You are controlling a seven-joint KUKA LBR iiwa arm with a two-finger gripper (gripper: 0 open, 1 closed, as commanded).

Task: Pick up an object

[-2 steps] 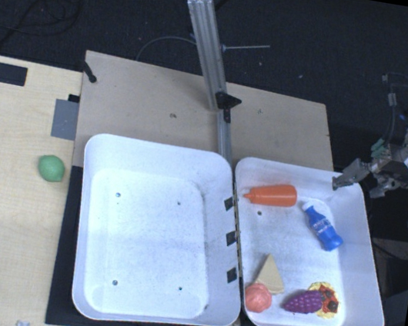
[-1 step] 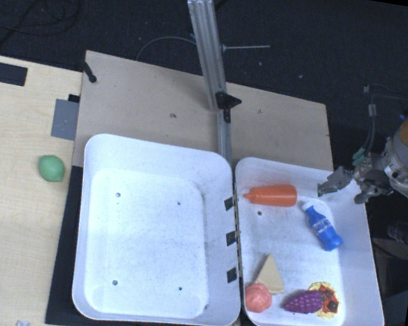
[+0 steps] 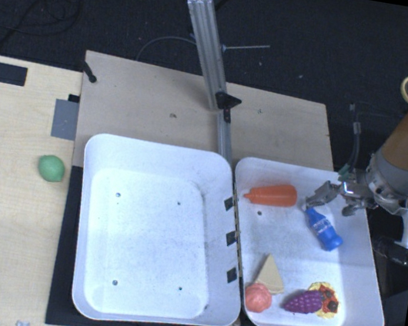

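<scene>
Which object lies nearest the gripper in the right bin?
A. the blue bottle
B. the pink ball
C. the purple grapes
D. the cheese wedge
A: the gripper hangs at the far right of the right bin, directly above the blue bottle, while the other items lie toward the bin's near edge.

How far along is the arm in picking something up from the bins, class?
Done: the gripper has reached the right bin, just above the blue bottle. In hand: nothing sits between its spread fingers. Left: closing on an object and lifting it; the carrot, cheese wedge and grapes lie untouched.
</scene>
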